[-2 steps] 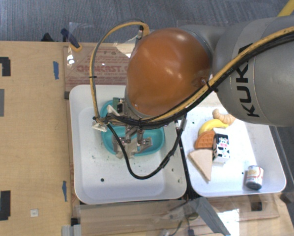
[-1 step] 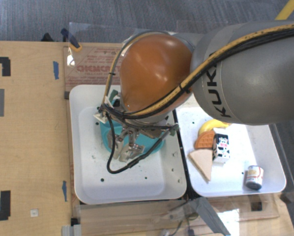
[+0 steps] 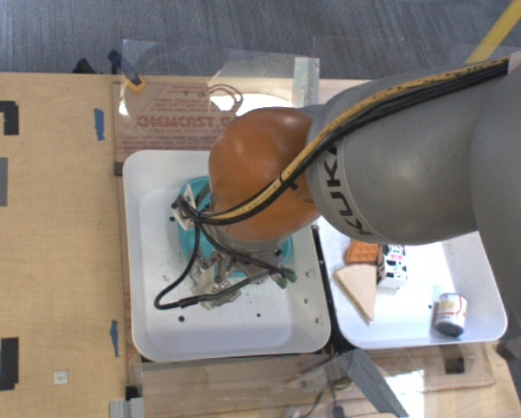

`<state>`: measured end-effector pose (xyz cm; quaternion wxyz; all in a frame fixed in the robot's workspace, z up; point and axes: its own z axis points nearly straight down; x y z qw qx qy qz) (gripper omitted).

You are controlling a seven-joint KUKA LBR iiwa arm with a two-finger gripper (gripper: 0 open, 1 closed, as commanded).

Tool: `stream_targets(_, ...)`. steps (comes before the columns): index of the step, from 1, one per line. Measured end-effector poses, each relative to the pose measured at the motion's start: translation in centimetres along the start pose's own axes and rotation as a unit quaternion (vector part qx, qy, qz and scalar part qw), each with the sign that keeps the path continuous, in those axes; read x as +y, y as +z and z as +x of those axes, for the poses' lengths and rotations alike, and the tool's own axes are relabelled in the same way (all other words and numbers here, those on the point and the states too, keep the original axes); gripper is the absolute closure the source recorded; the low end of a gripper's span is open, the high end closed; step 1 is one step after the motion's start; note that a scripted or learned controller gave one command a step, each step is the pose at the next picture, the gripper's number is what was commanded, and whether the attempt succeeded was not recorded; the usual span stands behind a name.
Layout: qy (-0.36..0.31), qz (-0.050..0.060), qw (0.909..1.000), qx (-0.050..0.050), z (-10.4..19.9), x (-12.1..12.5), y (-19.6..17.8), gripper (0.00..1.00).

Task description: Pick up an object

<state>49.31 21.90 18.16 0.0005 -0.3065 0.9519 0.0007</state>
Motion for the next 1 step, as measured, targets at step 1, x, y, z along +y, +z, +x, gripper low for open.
stream_targets(1,0.172,0.001,0.985,-0.005,-3.94,-1.96,-4.14,1.0)
